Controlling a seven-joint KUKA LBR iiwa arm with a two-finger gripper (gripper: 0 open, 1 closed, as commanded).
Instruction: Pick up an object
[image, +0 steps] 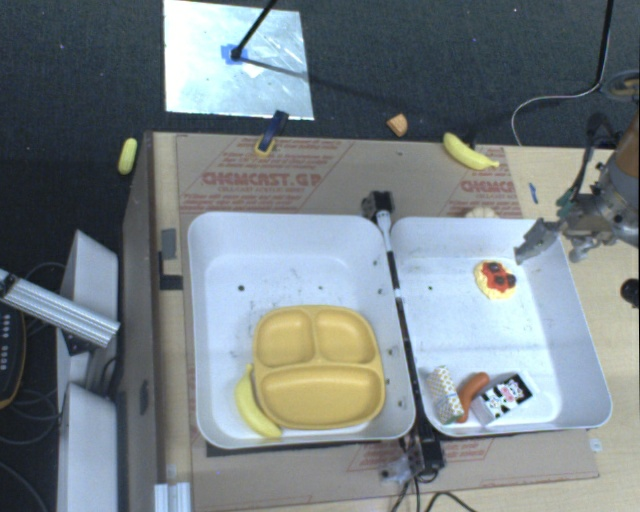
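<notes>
Cardboard-topped bench (330, 170) — two white bins (290, 240), dark carpet (60, 90) around.

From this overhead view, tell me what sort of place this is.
Probably a robotics lab test bench: two white bins sit on a cardboard-covered bench, toy food like a yellow divided plate and a banana fills them, and a gripper reaches in.

A: What's sitting on the bench (330, 165)?
B: 2 white bins, side by side & touching. Left bin (215, 300) and right bin (570, 330) are lying on a printed cardboard sheet (260, 178) that's covering the top.
A: Anything else lying on it?
B: Yep, a yellow banana (468, 151) is resting near the back edge, w/ a pale small item (483, 211) sitting just behind the right bin
</notes>
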